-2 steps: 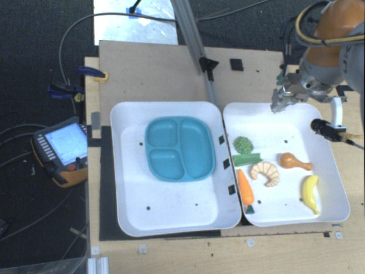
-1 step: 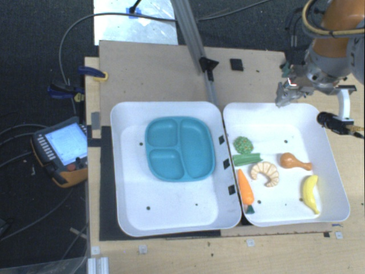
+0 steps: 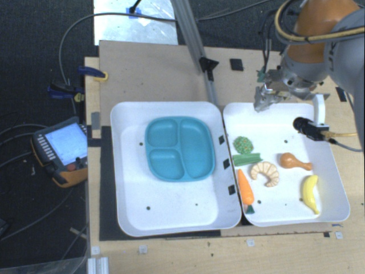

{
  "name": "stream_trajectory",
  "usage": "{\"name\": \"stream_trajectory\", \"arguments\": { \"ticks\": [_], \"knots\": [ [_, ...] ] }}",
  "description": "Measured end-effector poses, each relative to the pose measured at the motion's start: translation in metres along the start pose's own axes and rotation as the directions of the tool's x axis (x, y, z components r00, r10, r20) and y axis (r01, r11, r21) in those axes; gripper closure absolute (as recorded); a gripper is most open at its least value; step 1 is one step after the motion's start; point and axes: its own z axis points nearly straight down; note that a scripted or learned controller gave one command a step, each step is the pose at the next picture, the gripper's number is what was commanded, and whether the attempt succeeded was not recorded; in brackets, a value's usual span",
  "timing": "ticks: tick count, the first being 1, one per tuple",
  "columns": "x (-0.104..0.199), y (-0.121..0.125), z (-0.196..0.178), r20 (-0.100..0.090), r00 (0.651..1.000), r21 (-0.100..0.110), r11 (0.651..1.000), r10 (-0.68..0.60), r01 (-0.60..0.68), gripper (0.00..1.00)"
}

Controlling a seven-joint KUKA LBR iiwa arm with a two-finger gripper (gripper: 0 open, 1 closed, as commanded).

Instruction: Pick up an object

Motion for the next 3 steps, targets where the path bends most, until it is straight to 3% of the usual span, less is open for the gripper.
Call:
{"name": "stream_trajectory", "arguments": {
  "ticks": [3],
  "knots": [
    [0.148,-0.028,-0.008,0.0,1.0,0.001,1.0,0.001,-0.001,1.0]
  ]
}}
